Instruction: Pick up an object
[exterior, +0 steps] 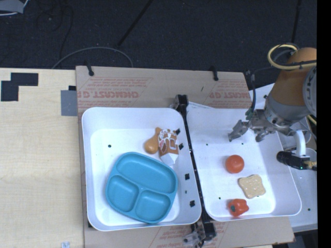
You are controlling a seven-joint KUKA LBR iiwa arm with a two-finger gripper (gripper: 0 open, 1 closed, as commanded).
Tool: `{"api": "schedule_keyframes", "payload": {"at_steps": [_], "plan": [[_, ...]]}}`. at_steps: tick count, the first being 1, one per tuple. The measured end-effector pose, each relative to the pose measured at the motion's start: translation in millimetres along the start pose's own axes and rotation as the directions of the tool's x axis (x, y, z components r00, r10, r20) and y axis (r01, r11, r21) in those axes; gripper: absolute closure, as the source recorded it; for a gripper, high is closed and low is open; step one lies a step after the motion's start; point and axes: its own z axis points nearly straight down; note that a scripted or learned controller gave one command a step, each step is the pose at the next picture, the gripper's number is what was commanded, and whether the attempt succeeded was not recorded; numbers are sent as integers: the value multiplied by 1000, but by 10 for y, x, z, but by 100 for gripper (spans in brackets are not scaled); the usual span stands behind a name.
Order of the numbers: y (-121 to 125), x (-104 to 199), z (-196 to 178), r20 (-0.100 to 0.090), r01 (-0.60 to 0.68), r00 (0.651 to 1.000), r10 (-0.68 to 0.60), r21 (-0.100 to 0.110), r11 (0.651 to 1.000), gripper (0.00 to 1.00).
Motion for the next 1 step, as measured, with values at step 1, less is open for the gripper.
{"api": "schedule_keyframes", "payload": {"at_steps": [1], "plan": [[42,95,512,0,0,1000,0,-1,1000,0]]}}
